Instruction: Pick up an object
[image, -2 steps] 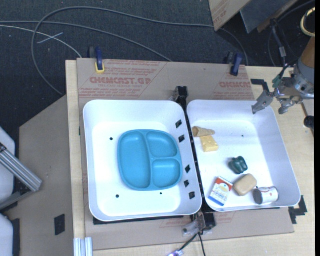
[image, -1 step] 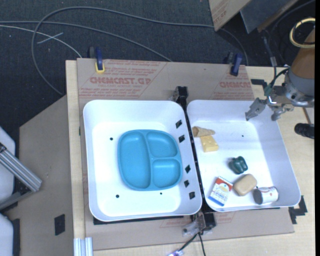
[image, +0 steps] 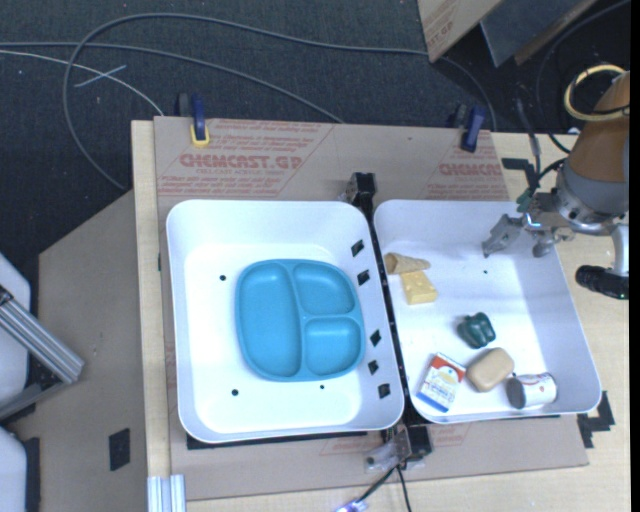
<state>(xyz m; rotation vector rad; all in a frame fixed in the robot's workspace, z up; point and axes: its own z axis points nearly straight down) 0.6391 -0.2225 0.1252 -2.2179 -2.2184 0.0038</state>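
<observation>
Over the right bin (image: 560, 300), near its far right corner, the end effector (image: 520, 236) hangs with its fingers spread wide and nothing between them. Well below it in that bin lie a yellow wedge (image: 418, 288), a green piece (image: 477, 328), a tan piece (image: 489, 369), a small carton (image: 441, 380) and a small can (image: 530, 390); a blue divided plate (image: 299, 319) sits in the left bin (image: 200, 300).

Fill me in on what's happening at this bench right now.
A grey robot arm reaches in from the right, its gripper hovering over the far part of the right bin with nothing between its fingers. That bin holds two yellowish cheese-like pieces, a dark green item, a tan potato-like lump, a small red-and-white box and a small can lying on its side. The left bin holds a blue divided plate. Nothing is picked up yet.
</observation>
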